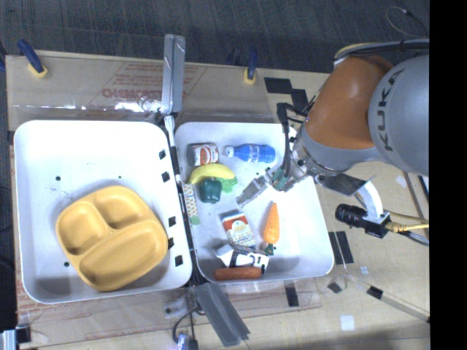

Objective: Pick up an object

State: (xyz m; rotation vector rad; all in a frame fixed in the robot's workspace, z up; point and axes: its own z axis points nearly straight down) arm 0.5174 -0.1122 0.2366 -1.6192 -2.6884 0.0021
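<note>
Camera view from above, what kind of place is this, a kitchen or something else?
Probably a robot lab bench, not a kitchen: two white bins clamped to taped cardboard, toy food such as a banana and carrot, and a grey arm.

Dark carpet [109,13] beyond cardboard-topped bench [87,79]

Objs all in rt bin [315,228]: can [204,154] + blue bottle [250,152] at back; banana [211,172], green pepper [211,189] at left; carrot [271,223], small carton [238,230] mid; sausage [238,273] along front wall.
</note>
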